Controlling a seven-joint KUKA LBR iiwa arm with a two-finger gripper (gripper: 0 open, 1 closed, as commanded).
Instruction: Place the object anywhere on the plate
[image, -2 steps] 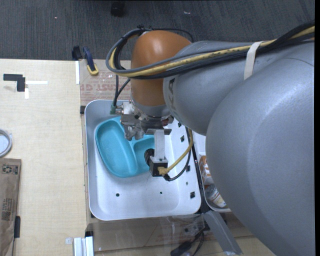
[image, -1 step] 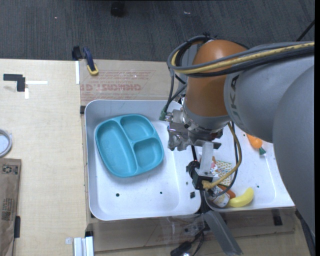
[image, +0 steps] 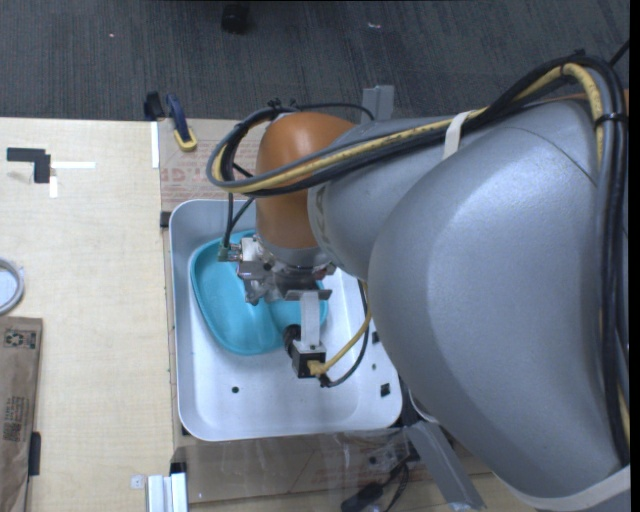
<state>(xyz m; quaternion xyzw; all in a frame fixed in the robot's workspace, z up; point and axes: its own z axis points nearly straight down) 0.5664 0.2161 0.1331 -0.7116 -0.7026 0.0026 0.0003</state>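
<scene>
Reaching in from the right, the grey arm (image: 490, 280) covers much of the scene, and its orange band (image: 295, 170) stands above a shallow white bin (image: 200, 405). A turquoise plate (image: 215, 300) lies flat in the upper left part of that bin, its left edge close to the bin's left wall. The gripper (image: 265, 288) hangs over the right side of the plate, pointing down. The wrist hides its tips, so I cannot tell whether it is open, closed or clamped on anything, and the object cannot be made out beneath it. A small dark spot (image: 235, 390) marks the bin floor below the plate. Left of the bin the pale wooden bench (image: 90, 300) bears a black L-shaped mark (image: 28, 160), a ring (image: 6, 287) cut by the left edge, and a brown paper packet (image: 18, 390). A blue and yellow clamp (image: 180, 122) sits near the bin's top left corner.
</scene>
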